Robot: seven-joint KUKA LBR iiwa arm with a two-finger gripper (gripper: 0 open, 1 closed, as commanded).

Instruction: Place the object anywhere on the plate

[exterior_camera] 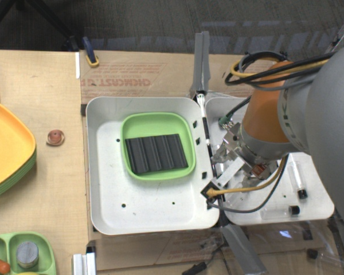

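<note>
On the bench cardboard (123, 82), mirrored "CHEMCRAFT"-like print.

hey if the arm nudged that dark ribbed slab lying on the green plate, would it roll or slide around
The dark ribbed slab lies flat and broad, so it probably won't roll or tip. The green plate has a raised rim, which would likely stop a slide. It looks stiff, though that's uncertain.

Light green plate (186, 132), dark grey ribbed object (156, 153), white bins (103, 171), grey arm (327, 113) with orange band (262, 107)
</note>
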